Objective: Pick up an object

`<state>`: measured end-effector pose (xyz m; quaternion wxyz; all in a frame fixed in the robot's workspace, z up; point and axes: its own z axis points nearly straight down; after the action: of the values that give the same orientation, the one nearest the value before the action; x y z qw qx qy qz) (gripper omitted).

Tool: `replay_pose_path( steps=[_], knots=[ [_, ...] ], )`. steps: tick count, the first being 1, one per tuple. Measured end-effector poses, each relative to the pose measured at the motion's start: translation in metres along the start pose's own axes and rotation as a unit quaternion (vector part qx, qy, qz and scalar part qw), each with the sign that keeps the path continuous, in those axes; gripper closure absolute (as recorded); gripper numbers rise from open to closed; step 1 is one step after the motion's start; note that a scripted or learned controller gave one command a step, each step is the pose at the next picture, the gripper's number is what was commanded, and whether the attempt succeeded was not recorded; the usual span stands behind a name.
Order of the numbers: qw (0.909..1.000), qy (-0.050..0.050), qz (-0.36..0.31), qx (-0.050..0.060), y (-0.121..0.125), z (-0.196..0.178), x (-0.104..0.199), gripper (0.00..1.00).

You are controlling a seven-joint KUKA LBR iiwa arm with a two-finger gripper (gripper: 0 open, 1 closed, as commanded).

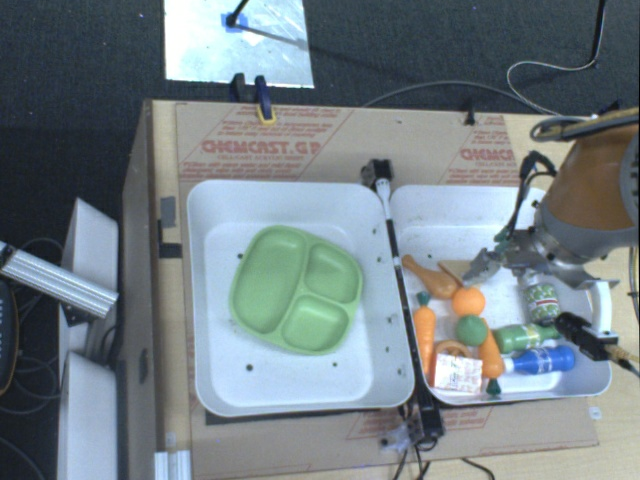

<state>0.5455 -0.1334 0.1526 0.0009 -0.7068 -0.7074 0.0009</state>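
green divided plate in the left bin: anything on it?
Empty. The green plate lies flat in the left bin, and all its compartments show bare green.

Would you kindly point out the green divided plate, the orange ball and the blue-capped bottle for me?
green divided plate point(296, 289): camera view, on its central ridge.
orange ball point(468, 300): camera view, on its top surface.
blue-capped bottle point(541, 360): camera view, on its blue end.

The grey arm point(590, 203) reaches in from the right, wrist angled downward.
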Motion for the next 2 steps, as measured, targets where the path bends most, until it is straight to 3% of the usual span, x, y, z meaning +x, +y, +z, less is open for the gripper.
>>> replay_pose_path(
  steps=[1,2],
  knots=[
    [1.0000,0.000,-0.001,-0.003,0.063,0.067,0.040,0.00],
    [1.0000,0.000,0.000,-0.002,0.028,0.068,0.040,0.00]
  ],
)
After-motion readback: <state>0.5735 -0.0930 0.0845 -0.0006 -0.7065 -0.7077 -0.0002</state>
